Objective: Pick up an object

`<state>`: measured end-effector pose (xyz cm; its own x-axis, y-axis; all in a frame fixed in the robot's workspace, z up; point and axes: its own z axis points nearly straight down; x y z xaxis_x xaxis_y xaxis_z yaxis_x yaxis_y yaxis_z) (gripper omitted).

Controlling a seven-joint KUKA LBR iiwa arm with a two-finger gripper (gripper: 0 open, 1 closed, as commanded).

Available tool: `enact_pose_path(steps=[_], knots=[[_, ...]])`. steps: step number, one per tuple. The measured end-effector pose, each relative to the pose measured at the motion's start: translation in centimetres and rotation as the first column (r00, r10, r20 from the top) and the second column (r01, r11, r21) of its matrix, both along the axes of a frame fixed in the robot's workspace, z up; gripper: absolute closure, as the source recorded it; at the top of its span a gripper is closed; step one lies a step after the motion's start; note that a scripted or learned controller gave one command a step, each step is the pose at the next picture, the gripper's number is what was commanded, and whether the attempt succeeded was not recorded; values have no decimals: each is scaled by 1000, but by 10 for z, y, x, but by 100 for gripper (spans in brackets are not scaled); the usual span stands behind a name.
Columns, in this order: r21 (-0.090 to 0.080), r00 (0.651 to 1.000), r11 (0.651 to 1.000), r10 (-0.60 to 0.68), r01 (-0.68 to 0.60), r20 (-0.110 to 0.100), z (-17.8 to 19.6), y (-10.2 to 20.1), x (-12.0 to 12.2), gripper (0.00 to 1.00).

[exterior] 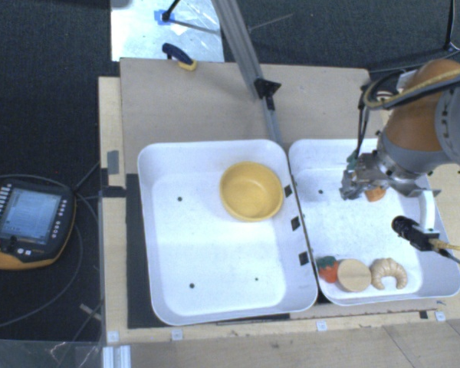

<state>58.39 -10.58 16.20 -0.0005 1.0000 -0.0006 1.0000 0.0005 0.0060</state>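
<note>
Across the bench [199,98] sit two shallow white bins side by side. A yellow bowl [251,191] rests upright in the left bin [176,267], toward its far right corner, with bare white floor around it. Along the near edge of the right bin [333,236] lie three small things in a row: a red and green piece [327,267] that looks like toy food, a tan round disc [353,275] touching it, and a croissant-shaped piece [389,273] just beside the disc. A slanted metal pole [241,44] crosses the far side of the bench and ends near the gap between the bins. On the dark floor to the left lies a control pendant [24,221] with a lit screen, and a blue and yellow clamp [178,55] grips the bench's far edge.

The arm [425,121] reaches in from the right, its orange band high and its grey wrist bent down over the far half of the right bin. The gripper [358,184] hangs low there, well apart from the row of three pieces. A small orange object [375,194] shows just beside the gripper's right side, partly covered by it; I cannot tell whether it is between the fingers or lying on the bin floor, nor how far apart the fingers stand. Nothing stands between the gripper and the bin floor around it.

A black fitting [411,231] with a cable juts from the arm over the bin's right rim. The orange object's shape is too hidden to name.
</note>
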Motion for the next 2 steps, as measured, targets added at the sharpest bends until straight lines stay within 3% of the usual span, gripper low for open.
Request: enact_pose_path(steps=[2], knots=[[0, 1000, 1000, 1, -1, -1, 93, 11, 12, 100]])
